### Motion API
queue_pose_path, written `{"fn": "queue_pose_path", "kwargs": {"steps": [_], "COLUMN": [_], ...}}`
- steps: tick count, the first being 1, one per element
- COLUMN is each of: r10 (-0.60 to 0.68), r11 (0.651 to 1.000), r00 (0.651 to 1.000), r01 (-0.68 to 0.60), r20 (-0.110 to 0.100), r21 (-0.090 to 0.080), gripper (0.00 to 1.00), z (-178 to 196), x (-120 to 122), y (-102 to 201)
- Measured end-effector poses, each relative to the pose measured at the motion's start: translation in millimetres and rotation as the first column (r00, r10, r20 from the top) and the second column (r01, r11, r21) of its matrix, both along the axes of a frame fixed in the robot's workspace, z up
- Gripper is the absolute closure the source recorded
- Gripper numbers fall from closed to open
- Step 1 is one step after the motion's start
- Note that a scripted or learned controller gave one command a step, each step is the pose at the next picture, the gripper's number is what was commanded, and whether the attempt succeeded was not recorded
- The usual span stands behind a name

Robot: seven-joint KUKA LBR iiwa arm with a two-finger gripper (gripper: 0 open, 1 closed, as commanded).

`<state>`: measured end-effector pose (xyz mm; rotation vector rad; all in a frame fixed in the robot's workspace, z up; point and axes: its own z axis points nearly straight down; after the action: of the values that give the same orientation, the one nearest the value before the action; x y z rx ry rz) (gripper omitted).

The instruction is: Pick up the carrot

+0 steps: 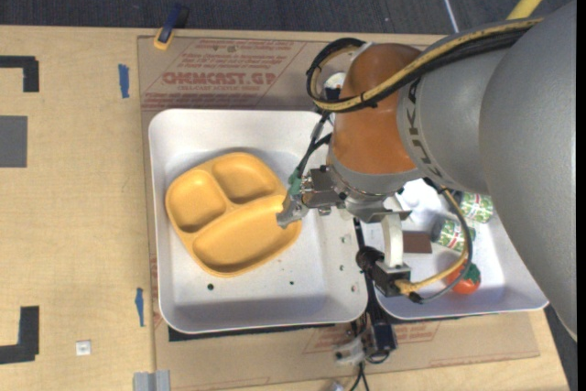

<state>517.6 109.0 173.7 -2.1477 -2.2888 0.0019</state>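
The carrot (467, 283) is a small orange piece with a green end, lying near the front right of the right bin (513, 293), partly behind a yellow cable. My gripper (293, 210) hangs under the orange wrist band, over the left bin (174, 288). It sits at the right edge of the yellow divided plate (229, 211), well left of the carrot. The arm hides much of the right bin.
Two green-and-white patterned items (472, 207) (448, 234) and a brown block (418, 242) lie in the right bin near the carrot. The yellow plate takes up most of the left bin's middle. Cardboard surrounds both bins.
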Motion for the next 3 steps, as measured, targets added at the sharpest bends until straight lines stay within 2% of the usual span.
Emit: {"fn": "queue_pose_path", "kwargs": {"steps": [1, 2, 3], "r10": [0.233, 0.229, 0.023], "r11": [0.972, 0.973, 1.0], "r00": [0.972, 0.973, 1.0], "r01": [-0.233, -0.229, -0.023], "r20": [0.009, 0.012, 0.004], "r21": [0.012, 0.007, -0.001], "gripper": [0.0, 1.0, 1.0], "z": [-85, -75, 49], "x": [23, 25, 1], "y": [5, 2, 0]}}
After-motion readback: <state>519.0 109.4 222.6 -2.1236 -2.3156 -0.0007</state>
